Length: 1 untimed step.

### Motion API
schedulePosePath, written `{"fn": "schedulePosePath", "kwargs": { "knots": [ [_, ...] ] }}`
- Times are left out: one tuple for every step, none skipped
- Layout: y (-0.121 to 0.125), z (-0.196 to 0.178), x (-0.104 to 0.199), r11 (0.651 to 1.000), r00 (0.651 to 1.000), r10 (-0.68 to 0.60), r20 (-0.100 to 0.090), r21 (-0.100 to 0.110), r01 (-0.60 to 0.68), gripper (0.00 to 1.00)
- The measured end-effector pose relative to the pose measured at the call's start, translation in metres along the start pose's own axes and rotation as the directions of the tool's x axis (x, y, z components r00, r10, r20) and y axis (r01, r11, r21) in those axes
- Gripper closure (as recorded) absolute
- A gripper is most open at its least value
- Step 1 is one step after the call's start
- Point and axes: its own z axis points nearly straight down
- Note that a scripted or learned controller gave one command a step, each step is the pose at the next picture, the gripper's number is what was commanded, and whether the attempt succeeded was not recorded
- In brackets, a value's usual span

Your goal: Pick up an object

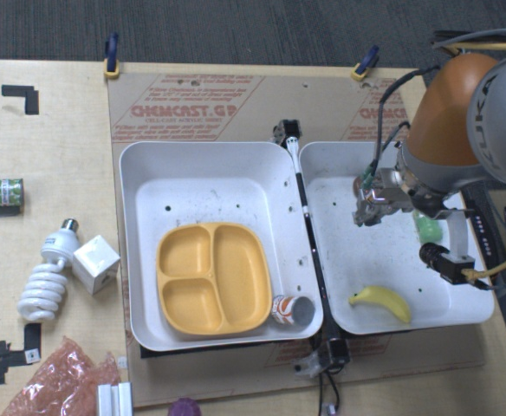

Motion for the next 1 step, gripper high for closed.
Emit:
{"fn": "schedulePosePath", "kwargs": {
  "knots": [
    [0.0000, 0.0000, 0.0000, 1.000, 1.000, 0.000, 0.000, 0.000, 0.000, 0.00]
  ]
}}
